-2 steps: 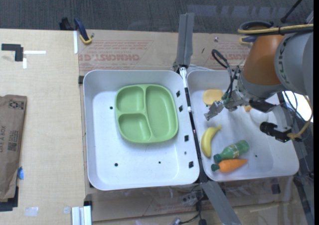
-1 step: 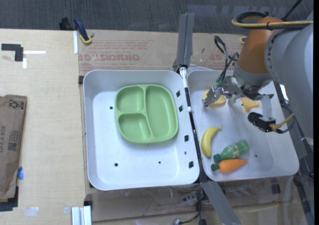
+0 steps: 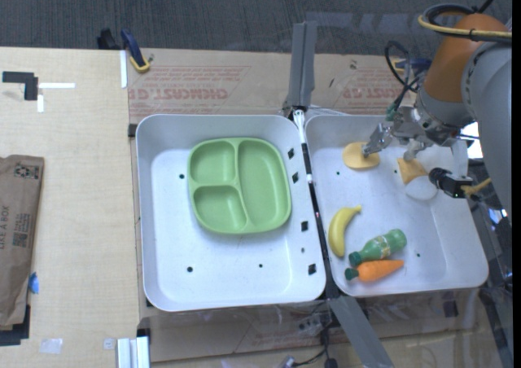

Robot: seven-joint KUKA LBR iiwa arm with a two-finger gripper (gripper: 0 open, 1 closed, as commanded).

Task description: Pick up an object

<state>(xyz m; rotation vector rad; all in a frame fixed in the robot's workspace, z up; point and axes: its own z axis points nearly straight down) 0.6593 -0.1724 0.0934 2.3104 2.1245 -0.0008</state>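
In the right bin [image 3: 456, 265] lie a tan round piece [image 3: 359, 157], an orange wedge [image 3: 409, 169] beside a white piece [image 3: 421, 189], a banana [image 3: 342, 229], a green bottle [image 3: 379, 246] and a carrot [image 3: 378, 270]. My gripper [image 3: 396, 144] hangs over the bin's far part, between the tan piece and the orange wedge. Its fingers are spread apart, one tip just above the tan piece and the other above the wedge. Nothing sits between them. The gripper is open.
A green divided plate [image 3: 240, 186] lies in the left bin [image 3: 163, 277]. A grey divider post [image 3: 301, 65] rises behind the bins' shared wall. Cardboard lines the bench behind the bins, and a brown box [image 3: 18, 236] sits at the far left.
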